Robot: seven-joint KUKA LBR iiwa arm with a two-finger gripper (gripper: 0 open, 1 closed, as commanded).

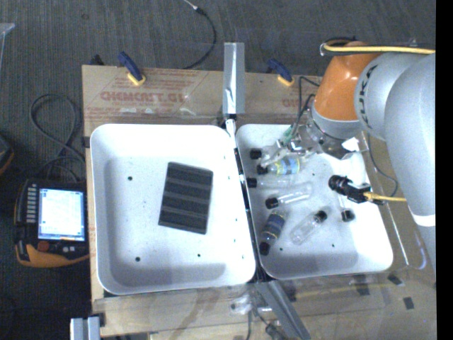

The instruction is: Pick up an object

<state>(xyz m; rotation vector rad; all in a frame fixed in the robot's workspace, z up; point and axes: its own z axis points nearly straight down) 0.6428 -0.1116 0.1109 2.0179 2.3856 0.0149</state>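
the small clear bottles [291,195] lie scattered in the right bin [368,257], looking light, slick and prone to roll, so best pinched across the body. the gripper [296,142] hangs over the bin's far end; i can't tell its state.

The grey KUKA arm [407,119] comes in from the right edge of the worktop, its thick curved link filling the upper right. The orange band [340,91] above the wrist sits over the far right corner area. Below it the hand [294,142] points down and leftward, near the far edge of the right-hand bin.
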